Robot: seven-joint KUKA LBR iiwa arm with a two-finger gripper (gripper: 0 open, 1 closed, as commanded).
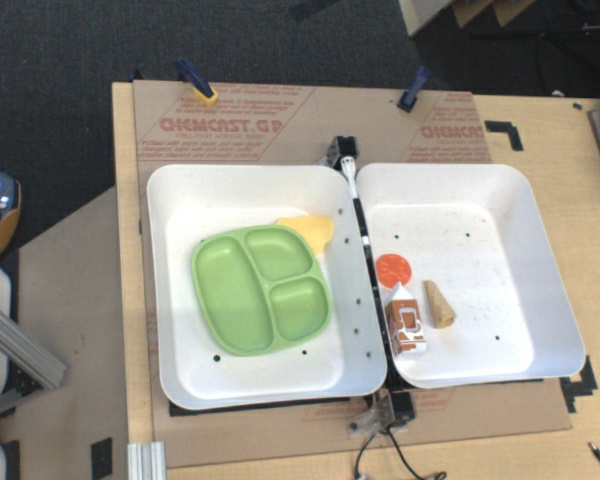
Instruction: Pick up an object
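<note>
The left bin (170, 268) holds a green divided plate (261, 289) with three compartments, lying flat. A yellow piece (308, 230) pokes out from behind the plate's far right edge. In the right bin (520, 228), near its left wall, lie a round orange-red piece (393, 269), a small brown and white packet (405, 325) and a tan cone-shaped piece (439, 304). The packet and the cone lie close together, just apart.
Both bins rest on a cardboard sheet (280, 118) held by two clamps (197, 80) at its far edge. A black hinge or bracket (343, 152) sits between the bins at the back. Cables (380, 438) trail off the front edge.
</note>
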